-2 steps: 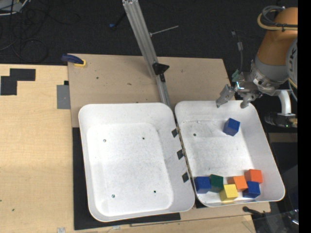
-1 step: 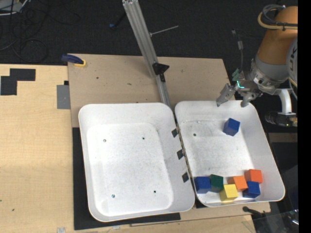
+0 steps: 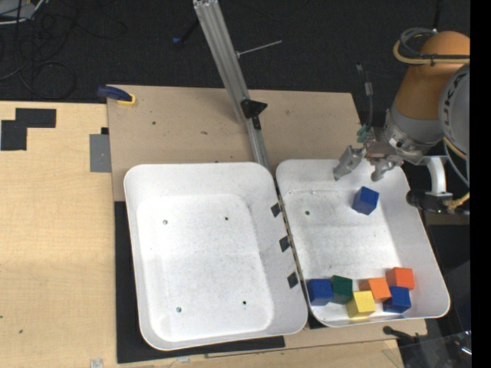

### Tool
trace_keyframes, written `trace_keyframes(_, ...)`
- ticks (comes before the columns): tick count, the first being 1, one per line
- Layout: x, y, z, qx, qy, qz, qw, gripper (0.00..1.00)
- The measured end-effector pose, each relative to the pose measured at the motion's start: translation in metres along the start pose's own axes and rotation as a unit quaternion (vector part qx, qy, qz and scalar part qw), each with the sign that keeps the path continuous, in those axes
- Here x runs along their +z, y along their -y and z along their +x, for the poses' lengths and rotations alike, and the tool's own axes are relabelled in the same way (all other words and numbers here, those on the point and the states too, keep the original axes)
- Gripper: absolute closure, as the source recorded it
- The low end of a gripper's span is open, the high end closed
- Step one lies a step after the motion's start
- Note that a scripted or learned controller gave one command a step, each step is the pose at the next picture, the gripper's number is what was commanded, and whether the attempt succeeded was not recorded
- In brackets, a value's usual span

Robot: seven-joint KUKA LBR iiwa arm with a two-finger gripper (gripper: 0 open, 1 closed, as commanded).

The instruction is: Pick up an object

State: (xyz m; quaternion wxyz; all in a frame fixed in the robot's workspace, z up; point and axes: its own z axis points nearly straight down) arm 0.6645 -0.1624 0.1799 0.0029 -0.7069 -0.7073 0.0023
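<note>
My gripper [image 3: 362,167] hangs over the far end of the right bin [image 3: 430,240], its two fingers spread open with nothing between them. Just below it a blue cube [image 3: 366,200] lies tilted on the bin floor, apart from the fingertips. At the bin's near end sits a cluster of several cubes: a blue one [image 3: 319,290], a green one [image 3: 341,287], a yellow one [image 3: 361,303], an orange one [image 3: 379,288], a red-orange one [image 3: 401,277] and another blue one [image 3: 397,300].
The left bin [image 3: 138,205] lies beside the right one, joined by black clips [image 3: 282,242]. An aluminium rail [image 3: 228,67] slants up from between the bins at the back. The arm's orange band [image 3: 430,79] stands at the right.
</note>
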Motion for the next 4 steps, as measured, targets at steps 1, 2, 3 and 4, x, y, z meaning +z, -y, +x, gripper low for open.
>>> trace_keyframes(1, 0.046, 0.006, 0.004, -0.001, 0.000, 0.000, 1.0000, 0.00)
trace_keyframes(2, 0.091, 0.005, 0.006, -0.001, 0.000, -0.002, 1.0000, 0.00)
trace_keyframes(3, 0.079, 0.005, 0.006, -0.001, 0.000, -0.003, 1.0000, 1.00)
trace_keyframes(4, 0.017, 0.001, -0.001, 0.001, 0.001, -0.006, 1.0000, 1.00)
